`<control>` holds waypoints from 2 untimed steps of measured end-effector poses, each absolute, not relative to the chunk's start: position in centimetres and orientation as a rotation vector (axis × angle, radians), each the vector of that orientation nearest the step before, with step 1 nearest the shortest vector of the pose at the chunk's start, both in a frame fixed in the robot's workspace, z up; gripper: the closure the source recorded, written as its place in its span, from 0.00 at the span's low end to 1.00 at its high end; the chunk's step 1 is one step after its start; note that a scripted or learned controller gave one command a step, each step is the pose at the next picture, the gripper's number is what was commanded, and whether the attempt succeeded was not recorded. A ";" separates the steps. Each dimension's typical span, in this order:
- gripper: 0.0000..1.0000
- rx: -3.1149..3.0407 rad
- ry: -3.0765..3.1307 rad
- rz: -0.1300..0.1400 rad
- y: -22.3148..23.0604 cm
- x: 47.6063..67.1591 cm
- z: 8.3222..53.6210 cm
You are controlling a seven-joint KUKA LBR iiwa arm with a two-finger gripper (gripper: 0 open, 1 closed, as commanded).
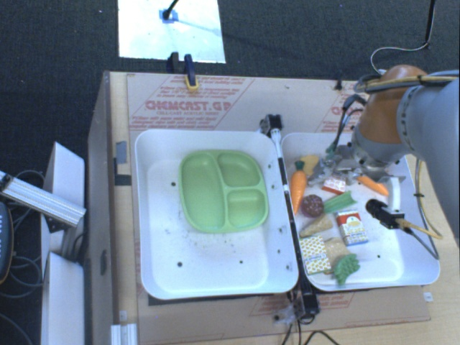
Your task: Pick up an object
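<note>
My gripper (336,168) hangs low over the far part of the right bin (417,264), with the grey arm coming in from the right. Just below it lies a small red and white packet (333,186). A yellow piece (310,164) and an orange carrot (297,182) lie to its left, and an orange piece (374,185) to its right. Nearer the front are a dark red round piece (312,205), a green strip (340,202), a red and white box (351,228), a pale wedge (316,226), a patterned cracker (313,254), a tan piece (336,249) and a green broccoli (346,267).
The left bin (162,264) holds a green divided plate (223,191). A raised rim (284,192) separates the two bins. Both bins rest on a cardboard sheet (194,103). A yellow clamp (190,74) sits at the bench's far edge.
</note>
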State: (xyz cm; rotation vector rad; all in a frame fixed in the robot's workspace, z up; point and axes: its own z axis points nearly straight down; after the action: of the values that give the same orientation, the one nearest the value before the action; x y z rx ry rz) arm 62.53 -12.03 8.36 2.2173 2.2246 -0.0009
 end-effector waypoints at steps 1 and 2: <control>0.00 2.213 2.211 -0.008 -9.3 63.9 8.8; 0.00 2.212 2.220 -0.006 -8.7 66.9 8.6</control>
State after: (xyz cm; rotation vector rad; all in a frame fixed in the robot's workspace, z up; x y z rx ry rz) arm 66.88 -8.74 8.62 2.2124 2.2201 -0.0064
